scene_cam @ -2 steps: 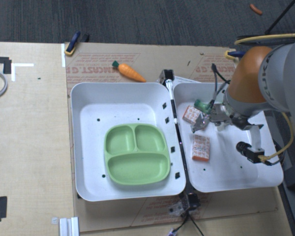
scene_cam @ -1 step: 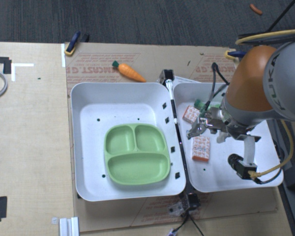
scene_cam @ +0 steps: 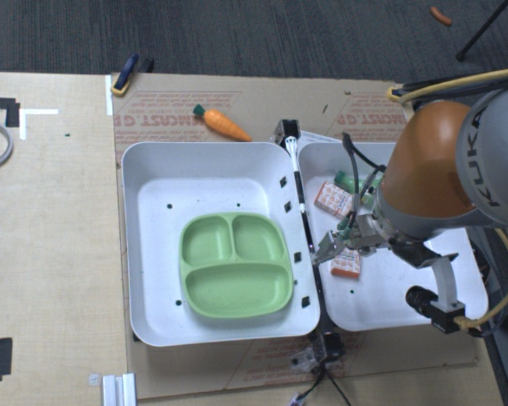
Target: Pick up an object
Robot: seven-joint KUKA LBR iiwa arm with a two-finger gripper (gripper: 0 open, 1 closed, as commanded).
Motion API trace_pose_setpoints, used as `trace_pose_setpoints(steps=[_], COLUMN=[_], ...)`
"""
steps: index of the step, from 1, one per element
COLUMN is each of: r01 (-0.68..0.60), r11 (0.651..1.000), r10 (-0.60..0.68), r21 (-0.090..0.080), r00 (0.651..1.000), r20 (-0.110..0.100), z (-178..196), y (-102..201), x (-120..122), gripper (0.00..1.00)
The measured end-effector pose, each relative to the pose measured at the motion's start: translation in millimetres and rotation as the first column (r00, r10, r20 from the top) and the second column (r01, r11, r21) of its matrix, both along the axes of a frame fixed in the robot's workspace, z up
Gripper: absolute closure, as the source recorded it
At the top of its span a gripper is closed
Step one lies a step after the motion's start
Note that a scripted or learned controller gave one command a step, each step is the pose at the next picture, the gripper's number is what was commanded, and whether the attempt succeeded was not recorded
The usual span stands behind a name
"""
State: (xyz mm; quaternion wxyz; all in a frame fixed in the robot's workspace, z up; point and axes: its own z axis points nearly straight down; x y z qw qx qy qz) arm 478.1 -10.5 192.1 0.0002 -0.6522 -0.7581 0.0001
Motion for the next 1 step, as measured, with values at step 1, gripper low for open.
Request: trace_pose_setpoints(steps=[1], r01=[-0.091], r11=[0.996], r10=[0.091], r21=[-0.001], r00=[0.996], r20=[0.0], z=[-0.1], y=[17.6], x=[109.6], gripper=[0.0])
